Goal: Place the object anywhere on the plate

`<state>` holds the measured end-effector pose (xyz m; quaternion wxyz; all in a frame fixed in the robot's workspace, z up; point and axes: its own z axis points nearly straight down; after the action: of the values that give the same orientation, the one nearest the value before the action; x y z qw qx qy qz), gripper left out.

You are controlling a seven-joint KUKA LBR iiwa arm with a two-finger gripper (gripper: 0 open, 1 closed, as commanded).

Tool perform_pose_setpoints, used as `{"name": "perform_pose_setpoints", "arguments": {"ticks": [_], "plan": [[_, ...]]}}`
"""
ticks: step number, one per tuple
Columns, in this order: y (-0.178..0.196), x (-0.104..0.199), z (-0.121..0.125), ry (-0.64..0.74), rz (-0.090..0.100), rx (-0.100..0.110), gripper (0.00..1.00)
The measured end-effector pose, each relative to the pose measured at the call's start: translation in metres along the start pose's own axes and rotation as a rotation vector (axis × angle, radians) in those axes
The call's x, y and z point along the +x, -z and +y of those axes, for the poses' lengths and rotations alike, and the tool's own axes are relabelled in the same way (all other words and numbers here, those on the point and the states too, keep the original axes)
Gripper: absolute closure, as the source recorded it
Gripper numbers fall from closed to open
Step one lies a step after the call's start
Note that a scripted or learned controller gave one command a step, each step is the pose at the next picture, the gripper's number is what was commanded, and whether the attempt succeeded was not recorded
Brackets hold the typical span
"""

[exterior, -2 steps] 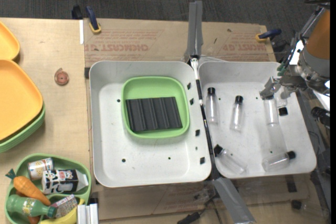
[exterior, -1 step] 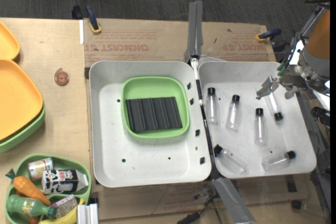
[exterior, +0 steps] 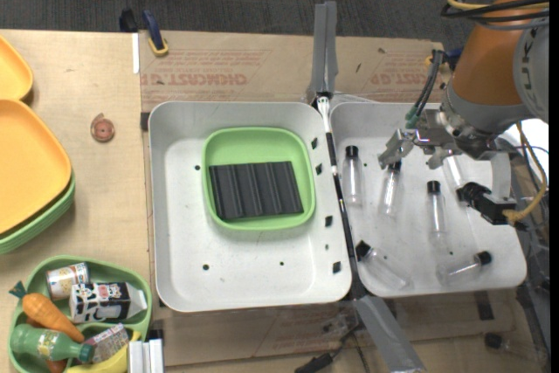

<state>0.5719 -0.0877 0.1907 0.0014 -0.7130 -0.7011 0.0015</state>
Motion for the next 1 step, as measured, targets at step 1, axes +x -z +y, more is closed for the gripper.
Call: {"name": "perform_pose_setpoints", "arguments": {"ticks": [1], "plan": [[-0.0004,0.1362,-0.0318,-0.123,-0.001,0.001,0.00]]}}
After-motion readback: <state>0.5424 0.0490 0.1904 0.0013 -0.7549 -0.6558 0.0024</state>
